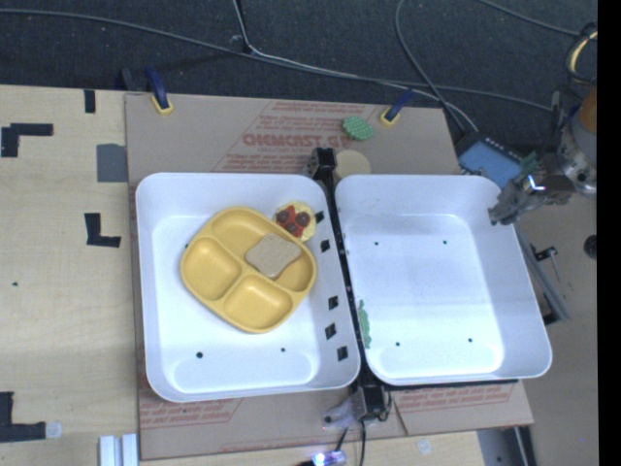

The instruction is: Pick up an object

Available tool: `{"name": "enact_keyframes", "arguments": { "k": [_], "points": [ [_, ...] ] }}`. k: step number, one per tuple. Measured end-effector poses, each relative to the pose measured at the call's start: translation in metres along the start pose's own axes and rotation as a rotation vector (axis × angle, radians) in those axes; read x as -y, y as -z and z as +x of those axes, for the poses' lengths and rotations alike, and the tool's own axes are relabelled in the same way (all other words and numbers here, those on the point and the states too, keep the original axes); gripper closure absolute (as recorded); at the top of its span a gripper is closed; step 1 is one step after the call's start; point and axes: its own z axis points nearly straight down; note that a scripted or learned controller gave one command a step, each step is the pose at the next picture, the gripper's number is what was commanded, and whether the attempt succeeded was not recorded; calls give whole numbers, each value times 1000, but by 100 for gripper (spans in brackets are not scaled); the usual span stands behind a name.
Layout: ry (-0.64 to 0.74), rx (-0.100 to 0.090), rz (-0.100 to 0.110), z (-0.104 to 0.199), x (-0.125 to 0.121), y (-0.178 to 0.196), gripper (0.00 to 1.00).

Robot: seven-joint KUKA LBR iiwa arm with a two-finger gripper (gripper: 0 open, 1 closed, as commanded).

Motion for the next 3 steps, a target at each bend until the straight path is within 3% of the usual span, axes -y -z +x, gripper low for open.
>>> {"name": "enact_keyframes", "arguments": {
  "k": [1, 3],
  "points": [
    [4, -3, 6, 42, -11, -4, 100],
    [6, -5, 7, 155, -31, -1, 100]
  ]
}}
